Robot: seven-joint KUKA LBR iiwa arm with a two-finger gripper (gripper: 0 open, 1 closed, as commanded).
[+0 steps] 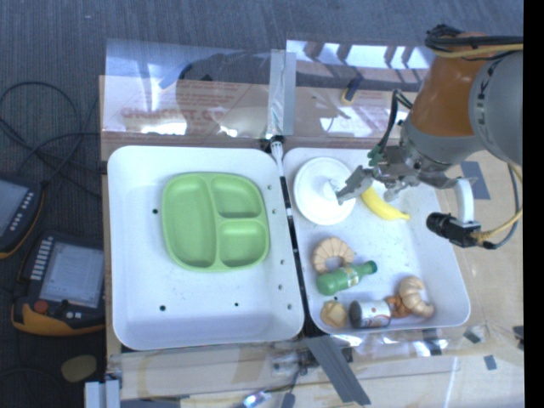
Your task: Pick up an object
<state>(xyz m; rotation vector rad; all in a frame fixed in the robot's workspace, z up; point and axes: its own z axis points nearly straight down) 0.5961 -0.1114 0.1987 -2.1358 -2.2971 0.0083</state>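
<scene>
Pincer (pixel 367 185) — open, above banana (pixel 384 206)

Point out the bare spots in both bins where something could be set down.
Left bin: bare floor rings the green tray, widest along the near wall. Right bin: a bare strip along the right wall, between banana and croissant. Its near corner is crowded: green bottle, can, pastries.
</scene>
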